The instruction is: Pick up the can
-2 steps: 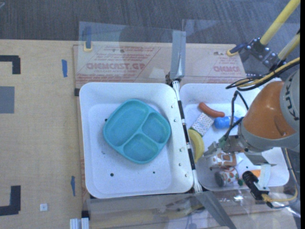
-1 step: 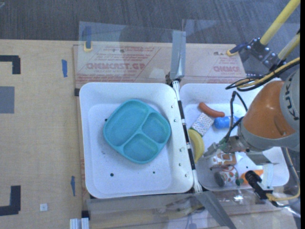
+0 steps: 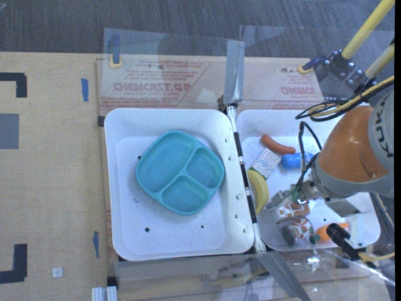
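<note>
The can, with a white and red label and a dark end, lies on its side near the front of the right bin. My gripper hangs directly over the can's upper end, below the orange band of the arm. From this angle I cannot make out whether the gripper touches the can.
In the right bin a yellow banana lies by the left wall, with a patterned packet, a red sausage and a blue object behind it. A small orange item sits right of the can. The left bin holds a teal divided plate.
</note>
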`<state>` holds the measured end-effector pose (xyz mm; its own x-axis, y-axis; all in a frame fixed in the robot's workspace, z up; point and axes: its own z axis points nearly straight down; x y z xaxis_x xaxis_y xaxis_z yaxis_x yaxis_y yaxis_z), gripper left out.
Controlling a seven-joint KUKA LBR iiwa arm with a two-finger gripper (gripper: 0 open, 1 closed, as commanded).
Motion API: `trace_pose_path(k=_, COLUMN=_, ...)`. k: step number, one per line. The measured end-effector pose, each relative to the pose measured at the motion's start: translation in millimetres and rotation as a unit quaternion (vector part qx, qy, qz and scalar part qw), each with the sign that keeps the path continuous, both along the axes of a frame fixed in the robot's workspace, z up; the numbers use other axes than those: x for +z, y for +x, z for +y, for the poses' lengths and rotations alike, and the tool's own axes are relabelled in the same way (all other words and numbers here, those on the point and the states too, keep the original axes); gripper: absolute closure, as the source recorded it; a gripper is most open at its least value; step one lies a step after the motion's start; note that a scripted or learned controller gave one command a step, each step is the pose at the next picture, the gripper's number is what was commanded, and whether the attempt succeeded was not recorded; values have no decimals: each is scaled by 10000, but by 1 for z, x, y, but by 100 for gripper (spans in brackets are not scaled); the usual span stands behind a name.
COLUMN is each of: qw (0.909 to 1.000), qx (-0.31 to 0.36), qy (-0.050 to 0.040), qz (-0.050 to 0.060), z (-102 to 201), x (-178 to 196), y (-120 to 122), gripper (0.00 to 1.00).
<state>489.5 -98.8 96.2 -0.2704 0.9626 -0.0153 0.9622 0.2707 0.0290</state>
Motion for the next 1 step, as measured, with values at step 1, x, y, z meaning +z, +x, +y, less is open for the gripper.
trace_pose_path(k=1, qw=10000, qx=-4, qy=37, qz=-3, z=1, x=10, y=1, gripper=100)
